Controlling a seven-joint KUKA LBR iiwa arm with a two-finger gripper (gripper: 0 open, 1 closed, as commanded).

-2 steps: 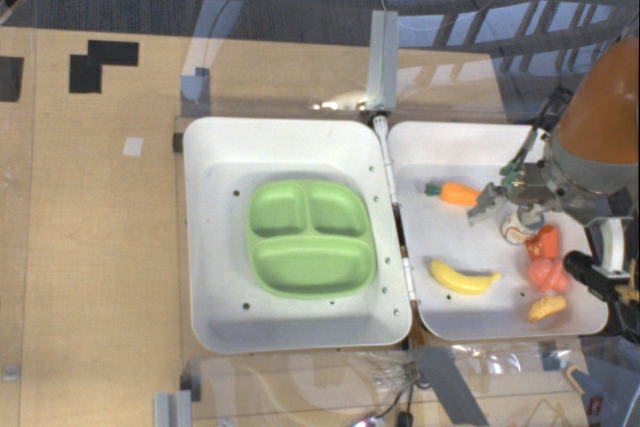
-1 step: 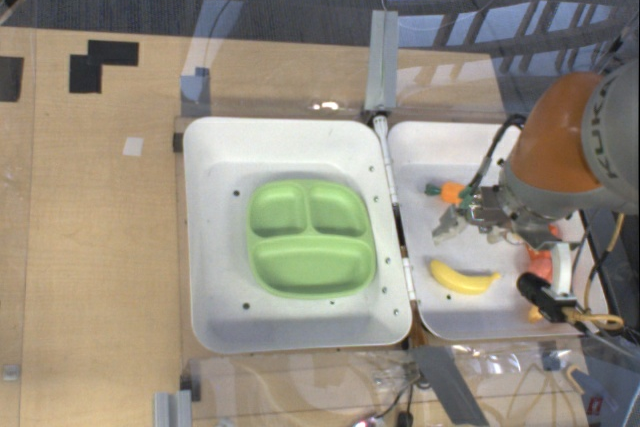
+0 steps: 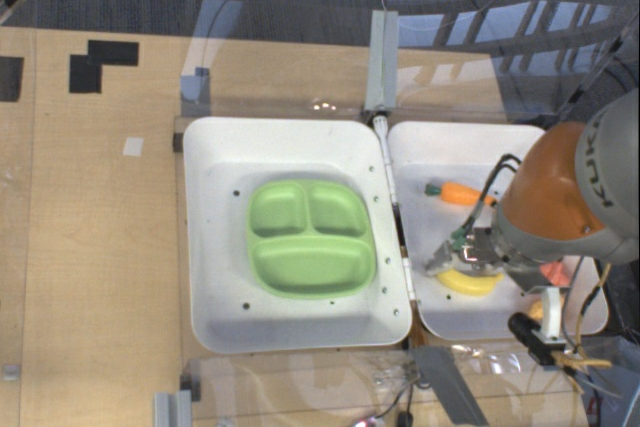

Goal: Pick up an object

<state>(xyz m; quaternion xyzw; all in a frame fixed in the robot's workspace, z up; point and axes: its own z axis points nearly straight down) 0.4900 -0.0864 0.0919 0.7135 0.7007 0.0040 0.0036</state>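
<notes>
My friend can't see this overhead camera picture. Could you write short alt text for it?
A grey and orange robot arm's gripper reaches into the right white bin, just above a banana, with a carrot nearby. The left bin holds a green divided tray.

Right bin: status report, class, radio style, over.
Two-finger gripper low over yellow toy banana, grasp unconfirmed. Orange toy carrot lies apart. Green divided tray in left bin.

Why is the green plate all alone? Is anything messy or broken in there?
Nothing looks broken or spilled. The green plate sits flat in the left bin, a little crooked against its walls. The carrot and banana lie loose in the right bin, where the gripper is down just above the banana.
</notes>
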